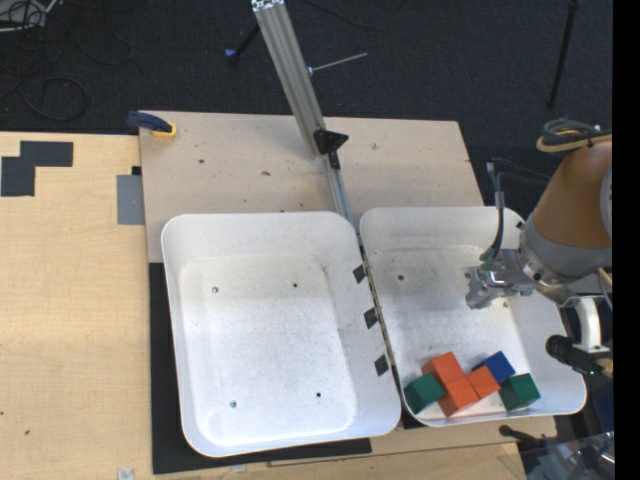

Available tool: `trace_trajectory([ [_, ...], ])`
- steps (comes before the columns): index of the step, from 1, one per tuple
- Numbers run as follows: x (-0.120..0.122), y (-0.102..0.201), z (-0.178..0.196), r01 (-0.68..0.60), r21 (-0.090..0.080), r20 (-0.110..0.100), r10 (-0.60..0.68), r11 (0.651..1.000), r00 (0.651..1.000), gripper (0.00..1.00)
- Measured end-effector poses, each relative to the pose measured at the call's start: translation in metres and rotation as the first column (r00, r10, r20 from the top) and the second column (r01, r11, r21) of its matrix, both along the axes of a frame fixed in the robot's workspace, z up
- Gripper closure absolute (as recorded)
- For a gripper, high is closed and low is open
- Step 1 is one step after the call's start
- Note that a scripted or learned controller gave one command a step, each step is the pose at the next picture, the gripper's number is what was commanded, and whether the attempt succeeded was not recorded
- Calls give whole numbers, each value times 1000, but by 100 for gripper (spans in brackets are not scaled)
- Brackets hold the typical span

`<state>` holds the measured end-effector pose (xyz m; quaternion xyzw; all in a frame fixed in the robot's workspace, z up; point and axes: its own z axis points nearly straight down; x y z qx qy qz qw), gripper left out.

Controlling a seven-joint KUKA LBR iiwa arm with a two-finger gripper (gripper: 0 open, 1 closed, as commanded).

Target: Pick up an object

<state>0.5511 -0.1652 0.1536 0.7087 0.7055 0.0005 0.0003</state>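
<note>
Blocks point(470, 380) are lying nearer the camera than my tool point(487, 288), clustered in the right bin's point(420, 238) front corner; I cannot tell its state.

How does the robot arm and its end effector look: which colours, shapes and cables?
The arm is a rounded grey body with an orange band on top. A thin dark cable runs down to the end effector, a small, shiny metallic-grey part.

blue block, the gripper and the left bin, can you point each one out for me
blue block point(499, 366), camera view, on its top face
gripper point(487, 290), camera view, at its metal tip above the right bin
left bin point(262, 321), camera view, on its bare white floor
</note>
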Motion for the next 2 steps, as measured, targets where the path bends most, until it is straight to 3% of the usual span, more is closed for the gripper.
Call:
trace_trajectory([
  [2,-1,-7,101,-4,-1,2,4,1000,1000,100],
])
